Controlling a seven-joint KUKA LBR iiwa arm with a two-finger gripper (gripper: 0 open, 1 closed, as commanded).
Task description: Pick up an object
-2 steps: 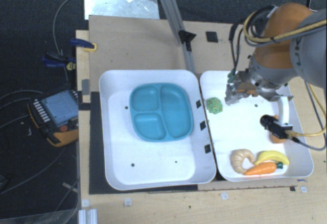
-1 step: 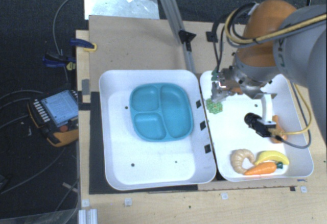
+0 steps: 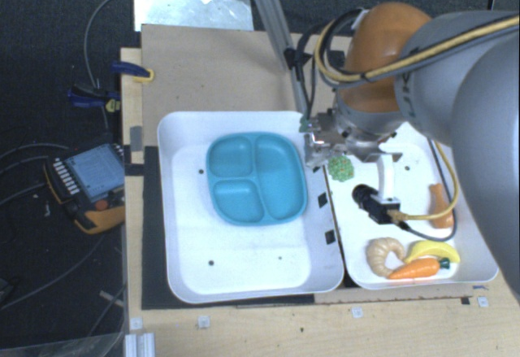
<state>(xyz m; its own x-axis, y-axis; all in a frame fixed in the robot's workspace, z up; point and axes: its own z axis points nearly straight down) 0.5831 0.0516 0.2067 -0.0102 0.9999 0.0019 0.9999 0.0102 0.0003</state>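
The gripper (image 3: 335, 154) hangs over the right bin (image 3: 475, 270), directly above a green object (image 3: 342, 169); whether its jaws are apart I cannot tell. A croissant (image 3: 383, 254), carrot (image 3: 414, 269) and banana (image 3: 433, 250) lie at that bin's near edge. The left bin (image 3: 244, 266) holds a blue divided plate (image 3: 256, 178).
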